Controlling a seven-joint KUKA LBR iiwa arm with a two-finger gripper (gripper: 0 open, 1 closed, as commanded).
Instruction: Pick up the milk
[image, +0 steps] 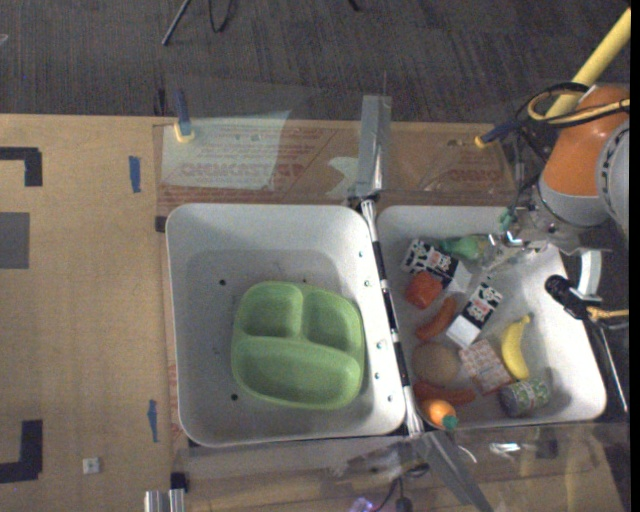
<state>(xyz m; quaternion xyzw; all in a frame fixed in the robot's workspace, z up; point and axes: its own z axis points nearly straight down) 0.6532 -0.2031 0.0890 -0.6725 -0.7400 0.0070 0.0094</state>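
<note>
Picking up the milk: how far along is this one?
Done: the arm has reached over the right bin, with the gripper near its top edge. In hand: nothing visibly held. Left: the grasp and lift; the cow-patterned milk carton lies among the other items.

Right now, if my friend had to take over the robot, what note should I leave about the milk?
Gripper: over the back of the right bin, above the toy food. I cannot tell whether it is open or shut, and nothing shows between its fingers.
Milk: two cow-patterned cartons lie in the right bin, one near the back left, one in the middle beside the banana.
Green tray: sits in the left bin.
Done: the arm has reached in over the right bin.
Left: grip a carton and lift it out.
</note>
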